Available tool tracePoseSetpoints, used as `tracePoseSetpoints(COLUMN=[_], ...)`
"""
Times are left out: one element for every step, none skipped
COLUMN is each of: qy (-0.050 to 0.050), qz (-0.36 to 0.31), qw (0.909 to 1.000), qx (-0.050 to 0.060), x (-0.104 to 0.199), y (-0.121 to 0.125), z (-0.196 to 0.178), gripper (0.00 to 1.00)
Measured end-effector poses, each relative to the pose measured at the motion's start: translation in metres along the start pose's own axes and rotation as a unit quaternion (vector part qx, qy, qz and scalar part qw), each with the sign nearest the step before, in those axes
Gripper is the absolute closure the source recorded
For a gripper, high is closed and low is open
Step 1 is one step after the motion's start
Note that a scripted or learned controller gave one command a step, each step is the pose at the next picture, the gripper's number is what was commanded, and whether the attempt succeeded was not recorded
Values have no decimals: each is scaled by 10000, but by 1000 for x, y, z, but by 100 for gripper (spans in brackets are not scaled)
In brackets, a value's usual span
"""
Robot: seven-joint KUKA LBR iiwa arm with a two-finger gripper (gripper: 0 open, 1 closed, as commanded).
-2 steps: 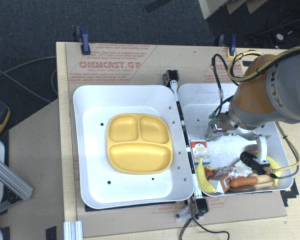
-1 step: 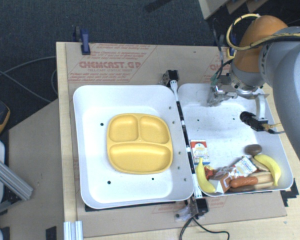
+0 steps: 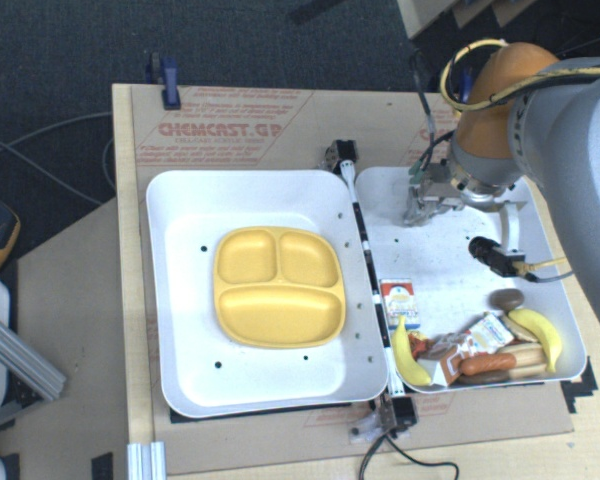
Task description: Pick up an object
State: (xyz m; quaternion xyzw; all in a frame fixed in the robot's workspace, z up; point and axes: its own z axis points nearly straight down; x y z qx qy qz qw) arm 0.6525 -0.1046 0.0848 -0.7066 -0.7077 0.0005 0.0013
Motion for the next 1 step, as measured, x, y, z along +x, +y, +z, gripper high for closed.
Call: tracePoseSetpoints(qy=[3], qz=[21], qw=[10000], qx=[22], x=[0], y=[-66], z=[-1], gripper=[100])
